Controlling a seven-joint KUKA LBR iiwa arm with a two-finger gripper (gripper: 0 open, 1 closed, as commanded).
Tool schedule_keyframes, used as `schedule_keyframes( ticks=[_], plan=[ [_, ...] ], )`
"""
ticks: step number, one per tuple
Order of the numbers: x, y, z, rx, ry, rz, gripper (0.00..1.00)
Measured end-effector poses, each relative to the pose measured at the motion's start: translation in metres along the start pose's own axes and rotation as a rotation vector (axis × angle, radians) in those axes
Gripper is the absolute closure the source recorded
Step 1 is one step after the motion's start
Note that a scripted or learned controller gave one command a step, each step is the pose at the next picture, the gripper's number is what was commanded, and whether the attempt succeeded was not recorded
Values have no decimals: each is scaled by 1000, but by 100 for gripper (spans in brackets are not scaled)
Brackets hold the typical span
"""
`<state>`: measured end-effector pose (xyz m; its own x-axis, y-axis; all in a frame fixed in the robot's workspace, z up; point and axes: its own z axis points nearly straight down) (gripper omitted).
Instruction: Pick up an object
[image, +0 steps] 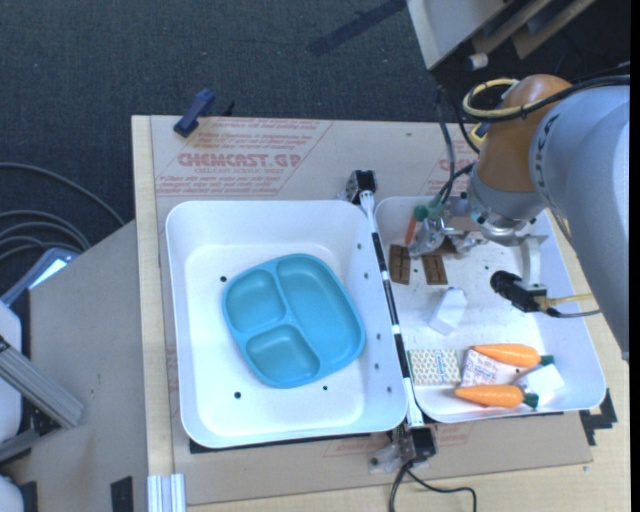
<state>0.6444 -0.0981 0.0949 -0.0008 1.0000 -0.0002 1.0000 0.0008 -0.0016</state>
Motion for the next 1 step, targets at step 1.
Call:
schedule_keyframes(
  ticks=[1],
  plan=[
    [74,-34,-90,-3,1,0,100]
  ],
)
